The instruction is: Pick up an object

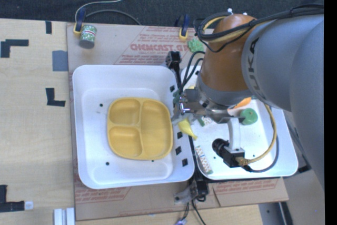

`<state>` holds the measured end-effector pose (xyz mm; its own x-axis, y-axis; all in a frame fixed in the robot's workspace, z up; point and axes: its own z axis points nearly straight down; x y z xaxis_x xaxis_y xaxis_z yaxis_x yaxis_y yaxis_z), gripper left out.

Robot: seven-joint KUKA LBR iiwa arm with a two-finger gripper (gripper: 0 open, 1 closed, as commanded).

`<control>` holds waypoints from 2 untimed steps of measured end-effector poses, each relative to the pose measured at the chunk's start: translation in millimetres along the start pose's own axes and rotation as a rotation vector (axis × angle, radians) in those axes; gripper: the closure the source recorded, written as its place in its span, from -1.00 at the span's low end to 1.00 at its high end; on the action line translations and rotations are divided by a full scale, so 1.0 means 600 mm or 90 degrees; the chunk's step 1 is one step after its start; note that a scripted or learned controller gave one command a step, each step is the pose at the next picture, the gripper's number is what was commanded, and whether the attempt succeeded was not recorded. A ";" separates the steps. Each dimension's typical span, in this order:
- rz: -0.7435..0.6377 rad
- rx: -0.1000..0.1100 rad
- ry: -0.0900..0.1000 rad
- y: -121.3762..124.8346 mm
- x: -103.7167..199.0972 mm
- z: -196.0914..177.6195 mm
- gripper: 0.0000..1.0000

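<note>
My gripper hangs low over the wall between the two bins, under the orange wrist band. A small yellow object lies just below it at the right bin's left edge; whether it is gripped is unclear. In the left bin a yellow divided plate lies flat. A green round object with an orange piece beside it sits in the right bin. A small striped pale object lies near that bin's front left corner. The arm hides much of the right bin.
A small green-labelled can stands on the cardboard behind the left bin. A green item sits behind the bins by a clamp. A black connector with a yellow cable hangs from the arm over the right bin.
</note>
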<state>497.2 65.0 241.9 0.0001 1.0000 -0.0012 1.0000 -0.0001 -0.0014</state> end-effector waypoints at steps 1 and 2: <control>-0.002 0.001 0.000 0.061 0.112 0.031 1.00; 0.000 0.000 0.000 0.051 0.021 0.007 1.00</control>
<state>527.8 77.7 237.7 -0.0002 1.0000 -0.0012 1.0000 0.0002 -0.0014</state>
